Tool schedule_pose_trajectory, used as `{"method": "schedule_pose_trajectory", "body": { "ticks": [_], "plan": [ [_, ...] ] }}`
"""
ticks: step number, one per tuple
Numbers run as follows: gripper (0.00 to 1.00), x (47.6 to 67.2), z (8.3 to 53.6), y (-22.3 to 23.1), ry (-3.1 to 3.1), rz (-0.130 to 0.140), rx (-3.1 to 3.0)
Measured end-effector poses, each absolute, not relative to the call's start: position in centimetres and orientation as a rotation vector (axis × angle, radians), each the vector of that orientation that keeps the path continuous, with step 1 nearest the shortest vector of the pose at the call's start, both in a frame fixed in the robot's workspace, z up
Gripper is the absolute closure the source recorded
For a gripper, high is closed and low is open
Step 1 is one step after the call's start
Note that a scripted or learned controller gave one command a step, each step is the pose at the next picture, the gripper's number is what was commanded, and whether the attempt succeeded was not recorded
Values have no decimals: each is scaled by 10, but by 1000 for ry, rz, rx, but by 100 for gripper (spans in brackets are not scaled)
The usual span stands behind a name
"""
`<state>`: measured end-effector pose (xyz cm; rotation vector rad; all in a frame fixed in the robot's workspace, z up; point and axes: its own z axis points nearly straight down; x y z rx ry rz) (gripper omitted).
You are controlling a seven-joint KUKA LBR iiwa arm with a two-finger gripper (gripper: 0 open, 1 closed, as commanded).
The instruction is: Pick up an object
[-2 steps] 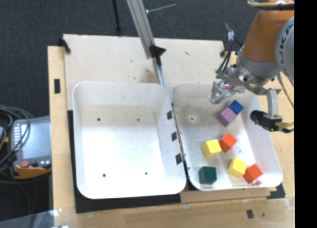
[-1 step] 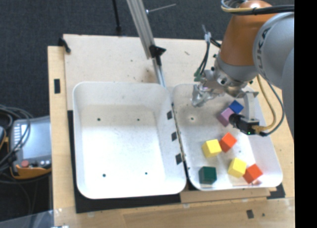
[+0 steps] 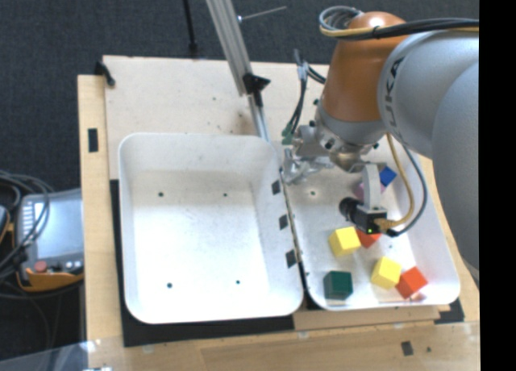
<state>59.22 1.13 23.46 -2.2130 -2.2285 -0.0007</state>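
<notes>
The arm [image 3: 403,79] came in from the right, grey w/ the orange band, bent over the right bin [image 3: 447,281]. I'll take the green cube [image 3: 339,285] as my marker, since it sat near the bin's front edge, close to the divider where the two bins met.

The gripper [image 3: 300,164] hung up-screen from the green cube, over the right bin's far left corner, right by the wall it shares w/ the left bin [image 3: 201,224]. Whether it was clenched or released I couldn't tell; too small and cluttered w/ cables. Nothing seen in its grasp.

Objs, all lying in the right bin: a yellow cube [image 3: 345,240] just above the green one, a 2nd yellow cube [image 3: 386,272] to its right, and an orange-red cube [image 3: 412,281] touching that 2nd yellow one, further right. A blue piece [image 3: 388,176] sat well up and right of the green cube, partly hidden under the arm. Between blue and the first yellow, a small black part w/ a red light [image 3: 363,214] hung off the arm on a cable.

A metal rail [image 3: 230,39] slanted up behind the bins.
</notes>
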Motion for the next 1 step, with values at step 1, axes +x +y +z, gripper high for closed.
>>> {"method": "schedule_pose_trajectory", "body": {
  "ticks": [1],
  "plan": [
    [100,580,230,71,-2228,-1,-2212]
  ]
}}
